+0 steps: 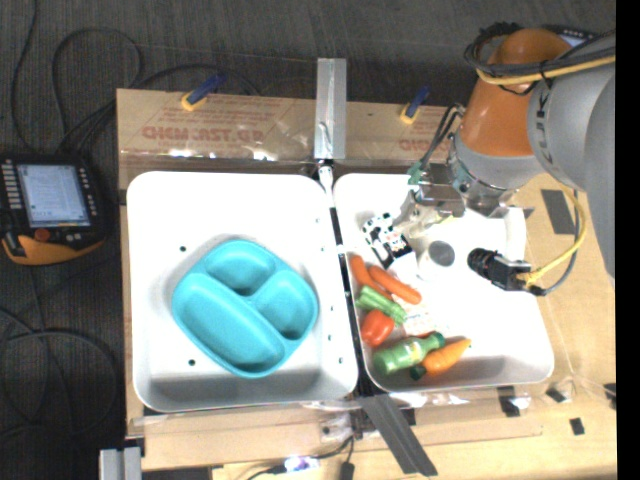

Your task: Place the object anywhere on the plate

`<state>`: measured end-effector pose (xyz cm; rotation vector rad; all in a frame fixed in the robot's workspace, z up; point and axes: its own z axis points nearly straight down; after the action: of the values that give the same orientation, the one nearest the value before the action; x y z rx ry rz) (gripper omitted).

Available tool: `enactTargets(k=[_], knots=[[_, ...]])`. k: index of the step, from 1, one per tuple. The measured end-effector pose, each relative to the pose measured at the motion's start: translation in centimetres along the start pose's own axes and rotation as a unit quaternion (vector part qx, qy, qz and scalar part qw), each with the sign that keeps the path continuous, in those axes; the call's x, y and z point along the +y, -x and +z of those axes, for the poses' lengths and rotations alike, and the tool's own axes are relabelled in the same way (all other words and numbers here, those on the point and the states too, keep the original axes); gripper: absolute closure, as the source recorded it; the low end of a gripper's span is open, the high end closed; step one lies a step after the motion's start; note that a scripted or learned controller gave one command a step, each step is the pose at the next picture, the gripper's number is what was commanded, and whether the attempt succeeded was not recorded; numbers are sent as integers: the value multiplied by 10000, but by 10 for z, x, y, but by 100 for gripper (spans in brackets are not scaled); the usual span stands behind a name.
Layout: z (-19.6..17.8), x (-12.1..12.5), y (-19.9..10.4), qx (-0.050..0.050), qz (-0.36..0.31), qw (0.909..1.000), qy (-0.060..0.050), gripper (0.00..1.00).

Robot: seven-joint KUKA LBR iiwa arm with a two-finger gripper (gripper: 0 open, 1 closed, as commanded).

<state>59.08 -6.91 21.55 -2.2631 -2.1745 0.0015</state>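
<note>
Tool (388, 236) hangs low over the right bin (520, 308), near that bin's ten o'clock corner, its black-and-white fingertips pointing down toward the toys. Whether it is released or clenched I cannot tell, and nothing shows plainly between its tips. Just below it, toward six o'clock, lies a pile of toy food: an orange carrot (385, 280) slanting along the bin's left wall, a green piece (378, 302) beside it, a red pepper (376, 326) under that, then a green bottle-like toy (405, 354) and a second orange carrot (447, 353) near the bin's bottom edge. The arm (520, 98), grey with an orange band, rises toward one o'clock. At nine o'clock from the tool, the left bin (160, 208) holds the blue divided plate (244, 306). Both bins sit on the worktop (250, 128). A tablet-like pendant (48, 208) lies on the floor farther toward nine o'clock.
</note>
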Motion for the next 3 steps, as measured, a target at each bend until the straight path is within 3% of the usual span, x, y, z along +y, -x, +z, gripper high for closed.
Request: enactTargets(k=[1,2,3], knots=[[33,-7,-17,-15,-654,9979,-2,100],[25,-6,-22,-15,-2023,9793,8,100],[18,-30,-97,-3,-3717,9284,6,100]])
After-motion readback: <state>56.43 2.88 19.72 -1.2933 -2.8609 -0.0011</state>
